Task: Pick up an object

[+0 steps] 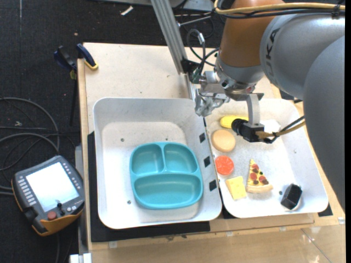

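Note:
My gripper [204, 106] hangs over the ridge between the two bins, at the far left corner of the right bin [307, 163]. Nothing shows in its grasp. Just right of it and lower lie a yellow banana-like piece [229, 122] and a tan round bun [224, 141]. Nearer the front sit an orange-red tomato slice [224, 165], a yellow cheese wedge [236, 188] and a pizza slice [256, 177]. A small black object [291, 196] rests at the front right corner.
The left bin [109, 125] holds a teal divided plate [164, 175]. A black part on a cable [248, 131] hangs off the wrist over the banana piece. A slanted metal pole [170, 32] rises behind the gripper. A teach pendant [49, 193] lies off the bench at left.

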`<state>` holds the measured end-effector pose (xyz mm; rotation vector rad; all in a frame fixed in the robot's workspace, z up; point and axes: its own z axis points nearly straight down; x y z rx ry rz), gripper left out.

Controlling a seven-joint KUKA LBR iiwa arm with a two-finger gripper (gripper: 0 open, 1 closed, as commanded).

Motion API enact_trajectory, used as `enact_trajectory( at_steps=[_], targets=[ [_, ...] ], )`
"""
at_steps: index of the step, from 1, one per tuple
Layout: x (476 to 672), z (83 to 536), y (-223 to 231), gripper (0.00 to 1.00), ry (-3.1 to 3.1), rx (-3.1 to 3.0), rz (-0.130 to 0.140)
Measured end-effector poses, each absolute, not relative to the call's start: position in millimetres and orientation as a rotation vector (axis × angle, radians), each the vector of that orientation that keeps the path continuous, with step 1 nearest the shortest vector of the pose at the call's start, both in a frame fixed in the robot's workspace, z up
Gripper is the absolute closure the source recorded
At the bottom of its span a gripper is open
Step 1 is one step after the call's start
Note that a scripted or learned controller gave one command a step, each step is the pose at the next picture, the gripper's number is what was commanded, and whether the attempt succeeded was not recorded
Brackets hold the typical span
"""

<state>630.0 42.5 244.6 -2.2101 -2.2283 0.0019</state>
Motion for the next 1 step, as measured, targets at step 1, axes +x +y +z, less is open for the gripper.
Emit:
enact_trajectory(
  at_steps=[1],
  targets=[
    [610.5,247.1,84.5,1.0,-2.229,-2.211,0.002]
  ],
)
